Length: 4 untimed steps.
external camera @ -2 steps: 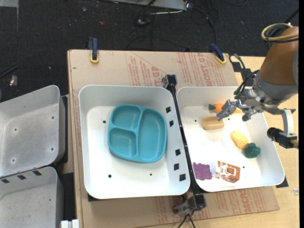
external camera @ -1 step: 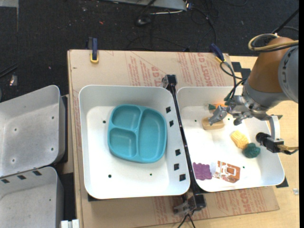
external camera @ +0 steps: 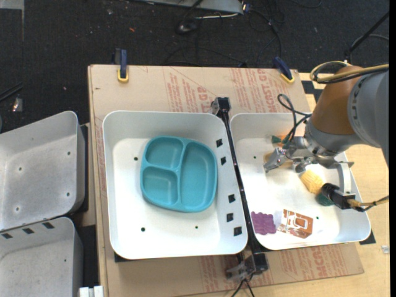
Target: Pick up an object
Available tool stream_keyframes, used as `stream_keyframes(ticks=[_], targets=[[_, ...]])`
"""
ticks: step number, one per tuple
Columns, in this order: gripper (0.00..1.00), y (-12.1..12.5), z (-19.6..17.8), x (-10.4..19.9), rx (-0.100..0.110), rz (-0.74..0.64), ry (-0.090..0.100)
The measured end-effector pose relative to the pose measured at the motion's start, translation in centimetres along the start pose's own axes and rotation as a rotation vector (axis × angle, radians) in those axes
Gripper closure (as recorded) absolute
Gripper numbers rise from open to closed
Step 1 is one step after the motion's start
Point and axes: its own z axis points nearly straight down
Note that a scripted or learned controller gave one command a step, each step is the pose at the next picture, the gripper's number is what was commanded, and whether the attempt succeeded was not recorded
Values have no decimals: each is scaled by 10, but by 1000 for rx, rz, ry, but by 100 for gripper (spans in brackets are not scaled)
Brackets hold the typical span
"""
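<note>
From my remote station I see the gripper [external camera: 278,158] low in the right bin [external camera: 352,231], and I cannot tell its state. A ridged yellow corn cob [external camera: 311,179] lies beside it, bumpy purple grapes [external camera: 263,223] and a glossy packet [external camera: 296,223] at lower right. A smooth teal divided plate [external camera: 179,173] sits in the left bin [external camera: 124,228].

Both bins, left [external camera: 124,184] and right [external camera: 346,228]: smooth white plastic look, faint sheen. Divided plate [external camera: 179,173]: teal, smooth plastic look, soft gloss on ridges. Counter [external camera: 179,82] top: matt brown cardboard look, red print. Arm [external camera: 362,107]: smooth grey shell, orange band semi-gloss. Gripper [external camera: 286,156]: bare metal look, dull shine. Purple item [external camera: 263,223]: bumpy, matt. Small carton [external camera: 297,223]: printed paper look. Yellow item [external camera: 312,178]: textured; material unclear.
</note>
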Motion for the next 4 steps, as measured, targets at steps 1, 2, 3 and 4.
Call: stream_keyframes(ticks=[1,2,3,4], targets=[[100,1,-13,0,-3,0,-1],[100,-6,-72,0,-5,1,-1],[100,-6,-135,3,-7,-3,-2],[100,-5,-163,3,-6,-4,-2]])
